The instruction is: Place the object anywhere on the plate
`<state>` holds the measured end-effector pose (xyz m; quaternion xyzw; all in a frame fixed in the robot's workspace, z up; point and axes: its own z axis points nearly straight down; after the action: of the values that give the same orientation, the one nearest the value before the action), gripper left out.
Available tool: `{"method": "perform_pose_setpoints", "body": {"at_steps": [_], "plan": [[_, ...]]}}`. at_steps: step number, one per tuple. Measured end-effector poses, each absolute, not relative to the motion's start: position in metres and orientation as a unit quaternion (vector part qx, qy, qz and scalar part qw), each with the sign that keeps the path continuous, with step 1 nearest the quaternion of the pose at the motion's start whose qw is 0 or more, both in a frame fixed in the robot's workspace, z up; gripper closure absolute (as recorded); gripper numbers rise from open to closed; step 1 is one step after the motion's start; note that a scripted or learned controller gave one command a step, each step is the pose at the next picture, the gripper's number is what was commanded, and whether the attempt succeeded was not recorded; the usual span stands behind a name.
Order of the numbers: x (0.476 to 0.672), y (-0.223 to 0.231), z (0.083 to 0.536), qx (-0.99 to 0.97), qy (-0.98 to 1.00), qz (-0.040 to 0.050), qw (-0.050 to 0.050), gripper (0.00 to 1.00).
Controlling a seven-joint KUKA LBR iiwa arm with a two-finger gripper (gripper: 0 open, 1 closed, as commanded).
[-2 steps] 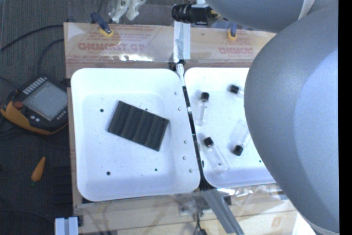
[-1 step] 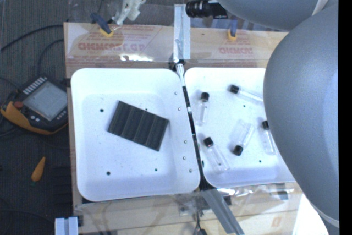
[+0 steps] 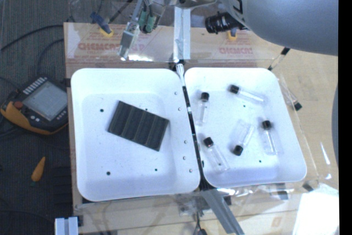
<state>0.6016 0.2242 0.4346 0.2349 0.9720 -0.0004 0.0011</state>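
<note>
Five vials (image 3: 246, 94) lie apart, off plate (image 3: 137, 125).

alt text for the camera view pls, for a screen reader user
Two shallow white bins sit side by side: the left bin holds a dark ribbed plate lying at an angle, and the right bin holds five clear vials with black caps, scattered apart. The grey arm's gripper hangs above the bench beyond the left bin's far edge.
</note>
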Motion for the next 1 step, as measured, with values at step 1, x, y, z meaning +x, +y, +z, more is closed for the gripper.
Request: {"method": "perform_pose_setpoints", "body": {"at_steps": [1], "plan": [[0.6488,0.2329,0.4338,0.413,0.911,-0.0007,0.001,1.00]]}}
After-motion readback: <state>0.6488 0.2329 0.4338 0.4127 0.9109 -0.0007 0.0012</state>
